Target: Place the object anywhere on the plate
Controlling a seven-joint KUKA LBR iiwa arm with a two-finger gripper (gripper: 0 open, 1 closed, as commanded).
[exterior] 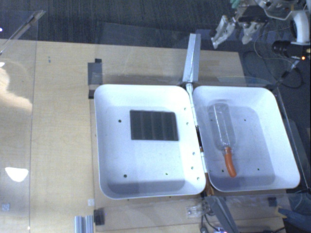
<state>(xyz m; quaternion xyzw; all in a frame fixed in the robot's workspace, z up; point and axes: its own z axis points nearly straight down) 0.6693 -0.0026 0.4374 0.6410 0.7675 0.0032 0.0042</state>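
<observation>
Gripper [234, 30] hung open, empty, beyond bins. Spatula [223, 136] lay in right bin [272, 106]; plate [153, 125] in left bin [112, 130]. I judged clear blade slippery, orange handle [230, 163] better hold.

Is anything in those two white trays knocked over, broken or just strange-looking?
Nothing looks spilled or broken. A clear tool with an orange handle lies flat in the right bin, and the dark plate sits squarely in the left bin. The gripper hangs beyond the bins.

Table [53, 144]: pale wood, slight sheen. Bins [146, 183]: smooth matt white plastic. Plate [153, 125]: dark, matt, ribbed. Object [222, 125]: clear glossy plastic, orange handle.
</observation>
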